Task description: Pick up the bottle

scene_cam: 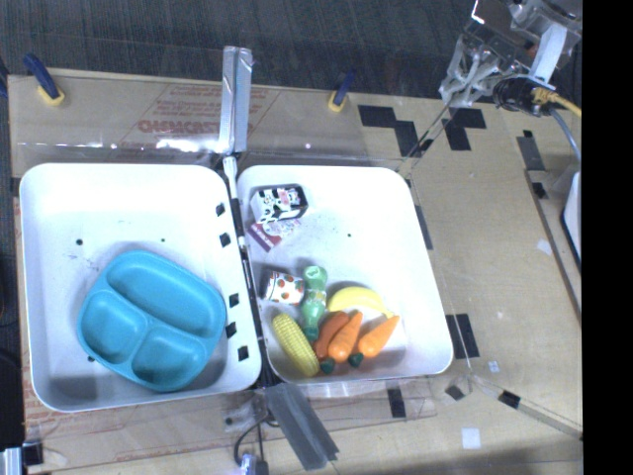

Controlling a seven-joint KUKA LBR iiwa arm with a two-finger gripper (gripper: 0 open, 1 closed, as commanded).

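The green bottle (pixel 314 300) lies in the right bin (pixel 420 265), well apart at seven o'clock from the gripper (pixel 465 77), whose spread I cannot tell; it probably grips nothing.

Evenly lit from overhead, moderately bright, colours slightly washed. Strong glare along the clear sheet (pixel 198 144) behind the white bins (pixel 59 196), blowing out their upper rims. Soft, short shadows under the blue tray (pixel 148 320) and toy food. Low resolution, mildly soft throughout; dark floor at top grainy.
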